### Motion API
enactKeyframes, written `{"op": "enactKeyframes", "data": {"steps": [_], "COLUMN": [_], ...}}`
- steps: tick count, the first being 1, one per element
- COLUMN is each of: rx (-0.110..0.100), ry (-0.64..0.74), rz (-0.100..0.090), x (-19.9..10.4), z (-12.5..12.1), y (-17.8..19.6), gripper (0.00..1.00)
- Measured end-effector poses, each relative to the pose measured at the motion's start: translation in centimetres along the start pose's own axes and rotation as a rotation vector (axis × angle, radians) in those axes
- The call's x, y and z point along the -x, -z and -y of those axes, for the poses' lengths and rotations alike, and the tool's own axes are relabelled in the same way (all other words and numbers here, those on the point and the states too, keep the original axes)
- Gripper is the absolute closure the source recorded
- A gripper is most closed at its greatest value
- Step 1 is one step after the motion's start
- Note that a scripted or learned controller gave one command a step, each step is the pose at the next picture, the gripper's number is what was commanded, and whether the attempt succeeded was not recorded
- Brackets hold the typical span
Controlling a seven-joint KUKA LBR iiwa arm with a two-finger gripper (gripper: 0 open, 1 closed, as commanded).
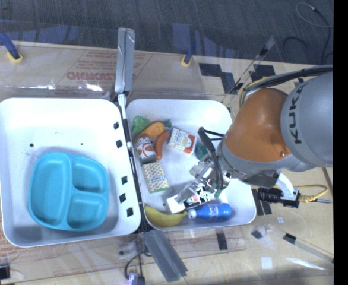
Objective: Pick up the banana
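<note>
The yellow banana (164, 217) lies at the front edge of the right bin (180, 108), curved, with a blue bottle (212, 212) touching its right end. My gripper (199, 189) hangs low over the bin just above and right of the banana, over a small black-and-white packet (189, 199). The banana is not between the fingers. The grey arm with its orange band (257, 129) covers the bin's right side.
The right bin also holds a carrot (155, 129), a green item (141, 124), a red can (145, 150), a small juice carton (181, 140) and a patterned packet (155, 176). A light-blue divided tray (69, 190) sits in the left bin (19, 117).
</note>
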State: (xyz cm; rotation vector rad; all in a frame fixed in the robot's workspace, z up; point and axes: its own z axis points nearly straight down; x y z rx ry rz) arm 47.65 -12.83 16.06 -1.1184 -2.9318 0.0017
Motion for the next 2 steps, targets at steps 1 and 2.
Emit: {"op": "enactKeyframes", "data": {"steps": [1, 2], "rx": [0.006, 0.005], "ry": [0.325, 0.33], "rz": [0.015, 0.009], "x": [-1.25, -1.38], "z": [-2.15, -2.19], "y": [-6.47, -5.73], "gripper": [0.0, 1.0]}}
